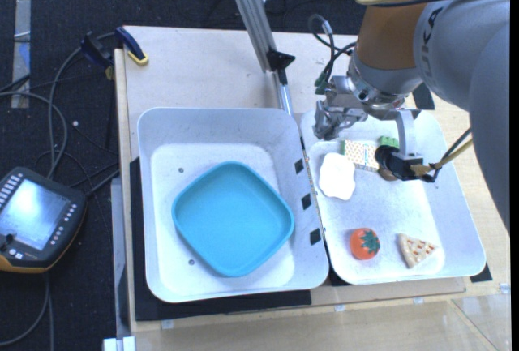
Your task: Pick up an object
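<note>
Working in the right bin [454,211], with the gripper [328,124] poised low near that bin's far inner corner, close beside the wall shared with the left bin [154,179]. Cannot tell how wide open: tucked under the wrist and blurred against the pale floor, with nothing visibly caught in it. Near the gripper on the camera's side, seemingly not touching: a white lumpy object [337,177], judged the likeliest target, being closest and bulky enough to pinch. Just beside the gripper, away from the shared wall: a small patterned block [359,153], with a green piece [388,140] past it. Well apart from the gripper, along the near edge: a red tomato-like toy [365,243] and a pizza-slice toy [417,250], lying loose and spread out, probably to leave room for a clean grasp on each. Across the wall, flat in the left bin: a blue dish [233,217], likely too broad and low to pinch. Judged an approach, with nothing lifted yet
</note>
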Tool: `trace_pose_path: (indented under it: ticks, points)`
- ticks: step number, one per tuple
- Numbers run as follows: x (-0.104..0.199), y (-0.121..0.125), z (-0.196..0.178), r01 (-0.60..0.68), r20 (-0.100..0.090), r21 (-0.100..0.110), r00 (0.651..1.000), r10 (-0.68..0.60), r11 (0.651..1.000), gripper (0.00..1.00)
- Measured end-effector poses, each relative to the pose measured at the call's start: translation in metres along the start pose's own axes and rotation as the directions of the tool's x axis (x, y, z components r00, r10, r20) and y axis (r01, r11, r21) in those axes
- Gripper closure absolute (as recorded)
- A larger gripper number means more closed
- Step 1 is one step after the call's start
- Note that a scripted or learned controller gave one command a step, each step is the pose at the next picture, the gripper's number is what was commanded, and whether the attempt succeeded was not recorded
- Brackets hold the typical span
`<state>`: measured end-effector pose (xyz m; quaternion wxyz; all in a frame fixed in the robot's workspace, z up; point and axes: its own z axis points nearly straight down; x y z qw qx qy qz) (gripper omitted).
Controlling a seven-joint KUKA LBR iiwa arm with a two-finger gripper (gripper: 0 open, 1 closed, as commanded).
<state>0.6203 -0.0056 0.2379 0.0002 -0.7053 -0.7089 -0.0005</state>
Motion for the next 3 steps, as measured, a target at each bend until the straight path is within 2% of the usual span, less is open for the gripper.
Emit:
trace_pose_path:
  ticks: [1,2,3]
  points:
    - [0.051,0.003,0.011,0.000,0.000,0.001,1.000,0.000,1.000,1.00]
    - [0.099,0.000,0.003,-0.001,0.000,0.000,1.000,0.001,1.000,1.00]
    - [0.096,0.000,0.004,-0.004,0.001,0.001,1.000,0.004,1.000,0.00]
